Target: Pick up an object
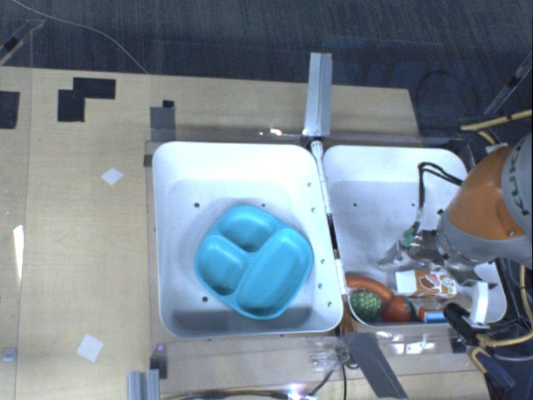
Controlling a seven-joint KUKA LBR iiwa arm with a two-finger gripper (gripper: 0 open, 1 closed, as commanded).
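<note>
Claw [414, 252]: low in right bin [375, 190], grip state cannot be told | Target: food items [379, 300] clustered at near corner | Left bin [175, 182]: 1 blue tray [254, 261] | Risk: crowded pile against wall may deflect claw, causing miss.

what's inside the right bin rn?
Right bin holds a pile at its near edge: orange piece, green item, red item, printed packet. The arm covers the bin's right part; anything beneath it is hidden.
</note>
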